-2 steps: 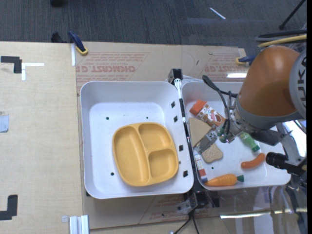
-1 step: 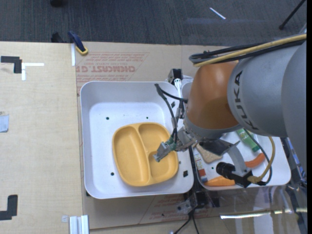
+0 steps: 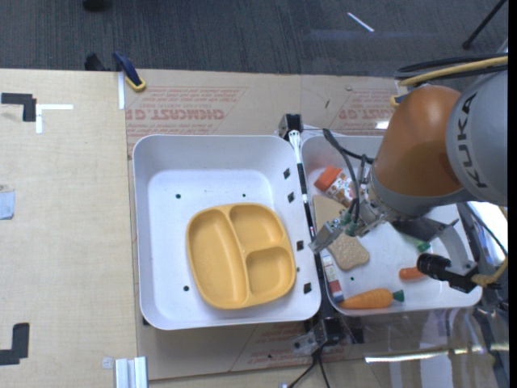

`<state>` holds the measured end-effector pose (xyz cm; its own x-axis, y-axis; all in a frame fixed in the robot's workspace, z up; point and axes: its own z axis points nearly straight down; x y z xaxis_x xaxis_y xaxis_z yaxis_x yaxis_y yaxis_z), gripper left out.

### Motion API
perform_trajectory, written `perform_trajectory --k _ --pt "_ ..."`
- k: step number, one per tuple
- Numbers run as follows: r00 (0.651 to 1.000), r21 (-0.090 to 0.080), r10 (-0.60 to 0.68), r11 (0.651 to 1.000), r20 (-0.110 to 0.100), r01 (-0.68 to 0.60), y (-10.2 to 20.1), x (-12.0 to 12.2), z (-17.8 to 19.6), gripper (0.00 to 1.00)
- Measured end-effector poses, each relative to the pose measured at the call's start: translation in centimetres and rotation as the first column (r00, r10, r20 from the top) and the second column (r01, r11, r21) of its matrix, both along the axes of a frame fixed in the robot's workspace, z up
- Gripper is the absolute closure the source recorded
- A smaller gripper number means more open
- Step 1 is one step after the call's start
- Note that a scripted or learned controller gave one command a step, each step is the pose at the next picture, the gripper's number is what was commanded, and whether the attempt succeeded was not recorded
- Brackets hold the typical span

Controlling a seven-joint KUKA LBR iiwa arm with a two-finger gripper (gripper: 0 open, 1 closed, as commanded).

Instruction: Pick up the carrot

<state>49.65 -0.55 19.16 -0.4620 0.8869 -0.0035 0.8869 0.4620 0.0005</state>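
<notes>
The carrot (image 3: 367, 299) is lying along the right bin's (image 3: 452, 301) near wall. The end effector (image 3: 343, 229) is being held above a bread slice (image 3: 349, 253); its opening cannot be told. A descent here is likely risking the wrong item.

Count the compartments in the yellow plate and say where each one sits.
3. The yellow divided plate in the left bin has one long compartment on its left side, a smaller one at upper right and another at lower right. None looks hidden.
</notes>
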Motion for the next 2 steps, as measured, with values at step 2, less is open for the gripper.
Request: perform_trajectory --k 2 --pt "0.996 -0.036 -0.083 0.996 0.026 0.084 6.3 2.4 -6.4 0.00"
